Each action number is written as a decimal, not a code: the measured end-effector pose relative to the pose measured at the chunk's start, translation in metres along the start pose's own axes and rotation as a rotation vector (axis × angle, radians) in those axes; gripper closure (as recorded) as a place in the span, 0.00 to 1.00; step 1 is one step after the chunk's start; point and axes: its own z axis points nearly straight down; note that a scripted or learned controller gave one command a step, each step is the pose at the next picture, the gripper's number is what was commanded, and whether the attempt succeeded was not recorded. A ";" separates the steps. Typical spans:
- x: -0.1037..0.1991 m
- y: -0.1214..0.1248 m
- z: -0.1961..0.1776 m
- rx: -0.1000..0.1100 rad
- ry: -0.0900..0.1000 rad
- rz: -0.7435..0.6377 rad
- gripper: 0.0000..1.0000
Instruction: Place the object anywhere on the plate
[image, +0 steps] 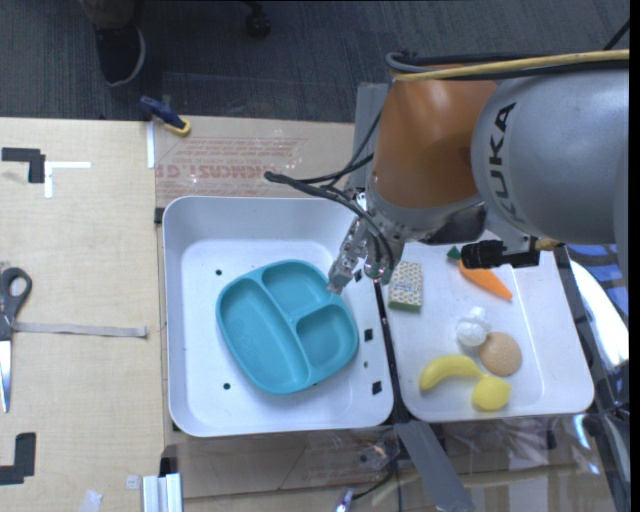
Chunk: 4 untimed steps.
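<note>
A blue divided plate (288, 326) lies in the left bin (190, 330). My gripper (357, 272) hangs over the plate's upper right rim, near the wall between the two bins. Its fingers stand apart and I see nothing between them. In the right bin (560, 330) lie a green and white block (406, 285), a carrot (486, 281), a white garlic-like piece (472, 329), a tan round piece (501, 354), a banana (449, 371) and a lemon (490, 394). The block is the nearest of these to the gripper, just to its right.
The arm's orange band and grey body (470, 130) cover the upper part of the right bin. Scissors (10, 300) lie on the bench at the far left. Cardboard (250, 160) lies behind the left bin.
</note>
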 end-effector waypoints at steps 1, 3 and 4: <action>0.000 0.000 0.000 0.000 0.000 0.001 0.00; -0.002 0.000 -0.009 -0.001 -0.002 0.002 0.00; -0.003 0.000 -0.018 -0.002 -0.004 0.002 1.00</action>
